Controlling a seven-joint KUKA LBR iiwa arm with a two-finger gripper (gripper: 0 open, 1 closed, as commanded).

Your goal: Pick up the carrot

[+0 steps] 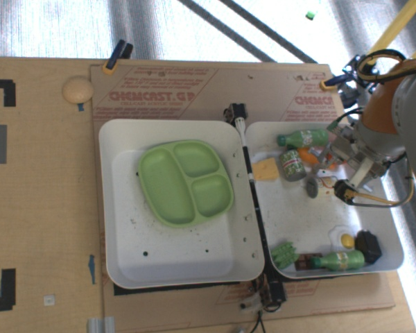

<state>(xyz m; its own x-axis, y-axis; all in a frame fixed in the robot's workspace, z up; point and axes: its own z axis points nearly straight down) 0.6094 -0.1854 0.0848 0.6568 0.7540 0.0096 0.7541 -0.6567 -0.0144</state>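
Grey arm [402,109] reaching in from the right, wrist bent down, orange band showing

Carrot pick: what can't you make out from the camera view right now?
- Carrot: an orange sliver shows by the green can; the gripper covers the rest.
- Jaws: open or shut, too small and cluttered to tell.
- Contact between gripper and carrot: unclear from above.
- Dark object in the right bin's corner: too small to identify.

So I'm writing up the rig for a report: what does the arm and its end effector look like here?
The arm is grey and rounded, with an orange band above the wrist. Dark and yellowish cables loop around it, with blue fittings near the top. The end effector is a small metallic grey and black assembly with light fingers.
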